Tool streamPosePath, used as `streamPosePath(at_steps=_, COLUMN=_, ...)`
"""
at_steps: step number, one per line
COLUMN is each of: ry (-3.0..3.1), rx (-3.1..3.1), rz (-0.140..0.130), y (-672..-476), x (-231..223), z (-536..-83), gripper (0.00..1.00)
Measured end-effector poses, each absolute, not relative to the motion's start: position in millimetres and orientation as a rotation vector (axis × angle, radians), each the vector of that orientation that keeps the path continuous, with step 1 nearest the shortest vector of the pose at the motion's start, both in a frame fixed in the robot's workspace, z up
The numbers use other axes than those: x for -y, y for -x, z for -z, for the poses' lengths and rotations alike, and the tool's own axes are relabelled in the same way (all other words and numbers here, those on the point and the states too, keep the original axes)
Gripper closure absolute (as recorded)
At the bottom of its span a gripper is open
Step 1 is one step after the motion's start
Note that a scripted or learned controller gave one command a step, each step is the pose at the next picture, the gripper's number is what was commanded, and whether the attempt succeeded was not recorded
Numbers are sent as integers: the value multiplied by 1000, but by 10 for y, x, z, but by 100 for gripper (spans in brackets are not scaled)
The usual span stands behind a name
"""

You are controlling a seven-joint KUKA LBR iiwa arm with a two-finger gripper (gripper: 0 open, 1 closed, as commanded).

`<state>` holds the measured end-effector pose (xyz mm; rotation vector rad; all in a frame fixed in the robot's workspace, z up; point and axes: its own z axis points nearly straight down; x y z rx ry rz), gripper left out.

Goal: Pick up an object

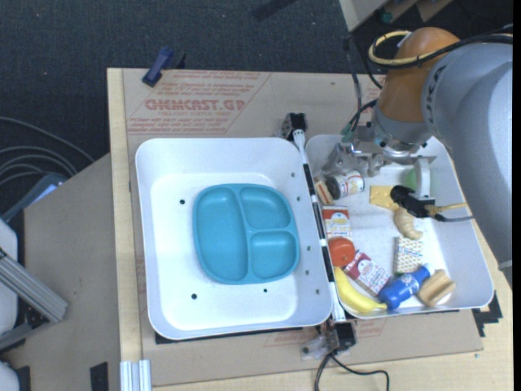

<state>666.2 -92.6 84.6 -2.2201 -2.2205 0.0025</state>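
My gripper hangs over the far left part of the right bin, under the grey arm and its orange band. Directly below and in front of it lies a small white jar with a red label, on its side. A yellow wedge lies just right of the jar and a beige curved pastry lies nearer the bin's middle. Nothing shows between the fingers.
Further items in the right bin: a red-and-white packet, a red tomato, a banana, a blue bottle, a cracker packet and a bread roll. The left bin holds a blue divided plate.
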Motion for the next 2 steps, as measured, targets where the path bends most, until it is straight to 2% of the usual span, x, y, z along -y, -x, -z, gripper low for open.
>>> streamPosePath(at_steps=1, ry=2221, rx=2222, rz=0, y=-6670, x=923, z=-954, gripper=100)
streamPosePath(at_steps=2, ry=2221, rx=2221, rz=-1, y=-6668, x=923, z=-951, gripper=0)
